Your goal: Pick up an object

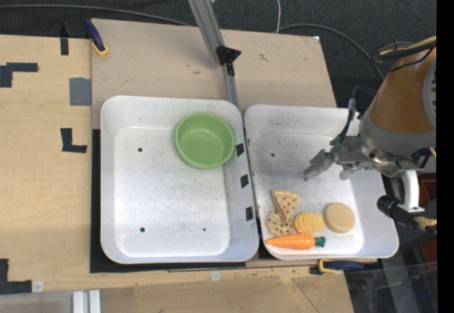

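Item: gripper, on the grey arm with its orange band, set over the right bin. Its fingers point toward 9 o'clock and look spread apart with nothing between them; read as open and holding nothing.

Pick candidates, all at the 6 o'clock end of the right bin:
- pizza slice, at 7 o'clock from the gripper, nearest to it.
- round cracker, touching the slice's lower side.
- dark cookie, just beside the cracker at 9 o'clock.
- tan bun, at 6 o'clock from the gripper, a little apart from the rest.
- carrot, lying flat against the bin's bottom wall.

Risks, judged: the pieces are flat and crowded, so the fingers may slide over them, catch two, or push one against the wall. The carrot by the rim leaves little finger room.

Other contents: green bowl in the left bin, well apart. A metal pole rises at 12 o'clock, clear of the food.
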Robot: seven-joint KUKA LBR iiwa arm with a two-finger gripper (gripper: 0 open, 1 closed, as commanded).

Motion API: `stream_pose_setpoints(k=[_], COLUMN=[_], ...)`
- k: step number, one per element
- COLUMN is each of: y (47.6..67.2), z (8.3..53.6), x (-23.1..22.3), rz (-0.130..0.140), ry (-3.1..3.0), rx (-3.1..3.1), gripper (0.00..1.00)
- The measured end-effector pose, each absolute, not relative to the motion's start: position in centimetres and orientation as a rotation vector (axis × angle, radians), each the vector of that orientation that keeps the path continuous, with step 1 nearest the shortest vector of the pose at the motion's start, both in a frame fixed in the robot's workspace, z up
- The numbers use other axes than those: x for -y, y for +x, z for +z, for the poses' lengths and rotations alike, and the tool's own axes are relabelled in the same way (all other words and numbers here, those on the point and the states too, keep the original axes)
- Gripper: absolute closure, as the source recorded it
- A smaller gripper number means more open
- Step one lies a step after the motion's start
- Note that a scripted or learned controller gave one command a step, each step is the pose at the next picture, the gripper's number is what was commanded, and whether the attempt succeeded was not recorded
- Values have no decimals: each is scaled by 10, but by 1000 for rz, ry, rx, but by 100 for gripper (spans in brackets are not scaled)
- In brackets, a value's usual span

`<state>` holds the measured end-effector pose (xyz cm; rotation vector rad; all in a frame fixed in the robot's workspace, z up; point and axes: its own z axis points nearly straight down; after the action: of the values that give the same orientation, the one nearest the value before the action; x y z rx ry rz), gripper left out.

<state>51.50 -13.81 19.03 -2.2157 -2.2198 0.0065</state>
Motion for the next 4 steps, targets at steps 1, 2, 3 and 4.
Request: stream_pose_setpoints(k=[1,2,3,4], y=[514,515,515,511], z=[126,89,99,148], x=[139,140,139,130], rz=[8,0,0,-2], ry=[-2215,-2224,-2220,-2220], rx=[2217,2225,2223,2225], gripper=[0,0,100,100])
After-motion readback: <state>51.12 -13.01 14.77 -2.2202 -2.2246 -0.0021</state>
